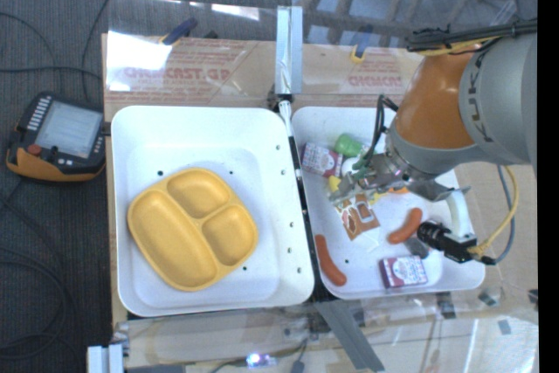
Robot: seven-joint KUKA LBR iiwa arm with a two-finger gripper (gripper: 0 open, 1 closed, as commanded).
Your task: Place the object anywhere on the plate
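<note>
A: Which parts make up the arm (498, 92)?

B: A smooth, rounded grey casing, joined to a broad orange band (441, 105) above the wrist. Dark lettering runs along the grey shell beside the band, partly cut off.

A: And below the band?

B: A grey wrist section, then the gripper (369, 179), a cluster of dull metal parts. A thin black cable (381, 120) loops beside the wrist, and a yellow cable (507, 210) curves under the casing.
</note>
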